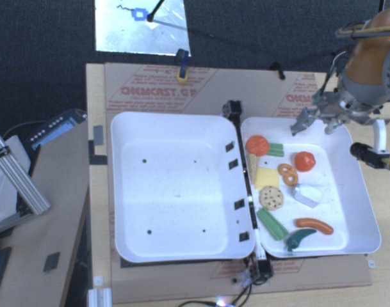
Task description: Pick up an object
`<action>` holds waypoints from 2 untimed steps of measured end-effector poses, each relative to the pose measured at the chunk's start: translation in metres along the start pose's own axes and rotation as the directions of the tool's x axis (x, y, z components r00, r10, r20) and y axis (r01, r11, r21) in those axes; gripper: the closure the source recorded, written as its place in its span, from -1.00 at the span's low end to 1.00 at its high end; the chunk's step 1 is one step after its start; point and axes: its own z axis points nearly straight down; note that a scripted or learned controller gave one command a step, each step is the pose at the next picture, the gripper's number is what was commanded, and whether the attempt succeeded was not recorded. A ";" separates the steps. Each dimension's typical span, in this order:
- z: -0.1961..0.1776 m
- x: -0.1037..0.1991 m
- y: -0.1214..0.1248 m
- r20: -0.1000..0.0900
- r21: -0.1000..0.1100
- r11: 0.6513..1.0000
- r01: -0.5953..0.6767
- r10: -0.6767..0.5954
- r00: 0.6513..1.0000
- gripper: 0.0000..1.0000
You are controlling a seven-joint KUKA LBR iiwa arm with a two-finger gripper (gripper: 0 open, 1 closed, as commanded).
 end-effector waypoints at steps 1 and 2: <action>0.115 -0.013 -0.042 -0.003 0.003 1.000 -0.005 0.005 1.000 -1.00; 0.096 -0.012 -0.037 -0.001 -0.009 1.000 0.000 0.000 1.000 1.00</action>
